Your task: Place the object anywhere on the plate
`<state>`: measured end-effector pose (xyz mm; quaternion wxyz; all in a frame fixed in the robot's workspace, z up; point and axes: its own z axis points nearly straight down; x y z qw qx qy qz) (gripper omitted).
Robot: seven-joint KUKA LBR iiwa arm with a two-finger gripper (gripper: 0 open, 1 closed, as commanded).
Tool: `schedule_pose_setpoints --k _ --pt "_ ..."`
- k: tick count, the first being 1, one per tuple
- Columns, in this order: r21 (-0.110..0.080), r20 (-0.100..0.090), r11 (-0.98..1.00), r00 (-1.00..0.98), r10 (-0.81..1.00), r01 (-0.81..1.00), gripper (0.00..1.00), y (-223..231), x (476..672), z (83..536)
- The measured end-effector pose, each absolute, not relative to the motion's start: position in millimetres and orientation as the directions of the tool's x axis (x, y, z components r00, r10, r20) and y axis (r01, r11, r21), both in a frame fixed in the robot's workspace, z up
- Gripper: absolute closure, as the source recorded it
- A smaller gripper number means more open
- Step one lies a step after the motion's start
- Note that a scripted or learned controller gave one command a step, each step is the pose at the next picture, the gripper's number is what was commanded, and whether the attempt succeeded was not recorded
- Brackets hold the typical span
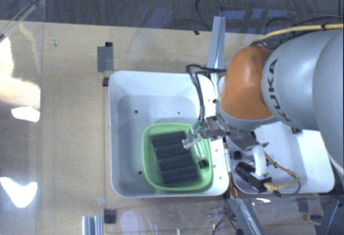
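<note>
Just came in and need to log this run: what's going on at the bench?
The grey KUKA arm reaches in from the right, its gripper low over the green plate in the left white bin. A dark ridged object lies on the plate. Whether the gripper grips anything can't be made out.

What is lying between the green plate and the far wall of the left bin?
In the camera view, only bare white bin floor lies between the green plate and the far wall of the left bin.
</note>
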<state>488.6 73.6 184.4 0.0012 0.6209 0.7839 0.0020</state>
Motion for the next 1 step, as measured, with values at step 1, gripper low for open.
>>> schedule_pose_setpoints --k 1 --pt "0.006 0.001 0.229 -0.229 0.973 0.973 0.0 110.5 498.9 185.2"
